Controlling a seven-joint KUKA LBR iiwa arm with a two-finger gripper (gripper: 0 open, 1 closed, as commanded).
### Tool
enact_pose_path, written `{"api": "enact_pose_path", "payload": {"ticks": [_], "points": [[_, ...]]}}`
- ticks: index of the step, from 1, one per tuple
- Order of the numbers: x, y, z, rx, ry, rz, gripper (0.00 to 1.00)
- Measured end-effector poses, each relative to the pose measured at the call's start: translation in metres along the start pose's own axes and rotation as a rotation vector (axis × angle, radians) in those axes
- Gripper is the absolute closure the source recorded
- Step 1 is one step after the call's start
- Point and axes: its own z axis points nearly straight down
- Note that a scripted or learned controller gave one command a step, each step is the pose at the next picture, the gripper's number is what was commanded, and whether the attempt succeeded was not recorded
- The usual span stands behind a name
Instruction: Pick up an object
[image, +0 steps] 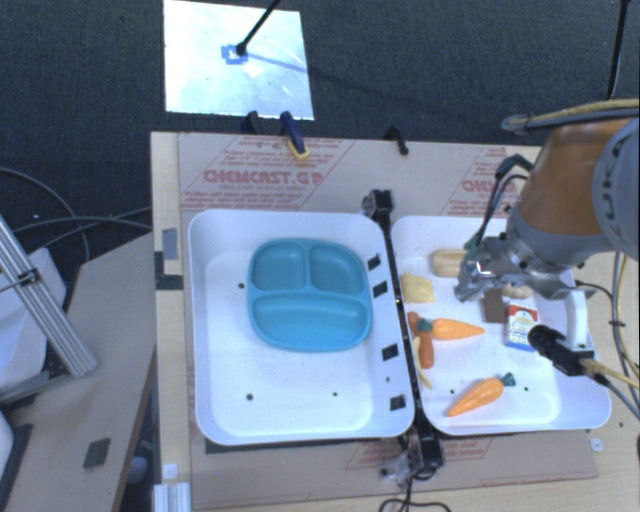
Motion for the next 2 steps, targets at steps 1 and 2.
{"api": "enact_pose_path", "payload": {"ticks": [1,2], "points": [[-0.0053,-0.0024,-0.0012,0.001,0.000,0.001,1.00],[0.0026,0.0028,-0.0010,0.000,0.001,-0.003,1.00]]}}
